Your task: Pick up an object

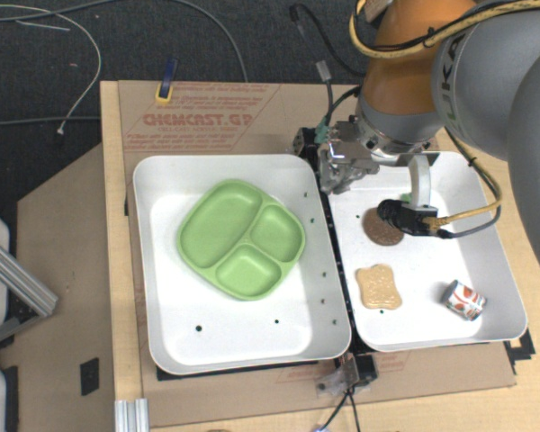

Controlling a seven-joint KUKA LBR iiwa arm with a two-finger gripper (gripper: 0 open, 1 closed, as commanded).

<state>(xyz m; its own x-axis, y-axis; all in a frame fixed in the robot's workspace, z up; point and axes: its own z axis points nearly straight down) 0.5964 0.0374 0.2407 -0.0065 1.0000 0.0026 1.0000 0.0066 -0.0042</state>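
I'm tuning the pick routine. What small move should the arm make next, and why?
Probably shift the gripper toward the round brown disc in the right white bin. The gripper hangs at that bin's upper left corner with no object beneath, and the disc lies nearest.

Bulky grey arm (504,79), glossy orange band (414,25) above the wrist, silvery metal pincer (337,174), thin dark cables (308,25) alongside

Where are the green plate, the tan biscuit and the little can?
green divided plate (241,239), camera view, its middle
tan biscuit (378,287), camera view, its middle
small can (465,300), camera view, its side
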